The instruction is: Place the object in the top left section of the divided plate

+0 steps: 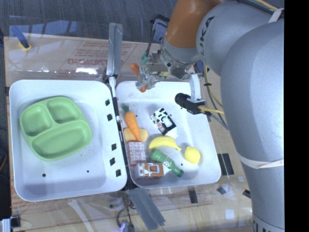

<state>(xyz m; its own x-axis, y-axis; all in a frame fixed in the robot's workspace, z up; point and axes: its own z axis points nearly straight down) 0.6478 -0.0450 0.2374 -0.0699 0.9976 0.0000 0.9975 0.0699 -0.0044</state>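
Divided plate (55, 127): one is being borne by the left of two bins (63, 178), long axis eight-to-two o'clock. The gripper's (143, 82) state cannot be told.

A robotics laboratory test cell. A large grey industrial arm (241, 57) with an orange band reaches in from the right over a bench (63, 57) covered by a clear sheet with red printed lettering beneath it. Two shallow white bins sit side by side: the left bin (29, 178) bears a green divided plate (55, 127), the right bin (210, 144) a heap of toy groceries (a carrot (131, 124), a banana (163, 143), a lemon (192, 154), a green bottle (166, 162), small printed cartons (149, 169)). Grey metal brackets (115, 50) join the bins at the far and near edges, and loose cables (212, 111) trail along the arm. Dark carpet (72, 4) lies beyond the bench.
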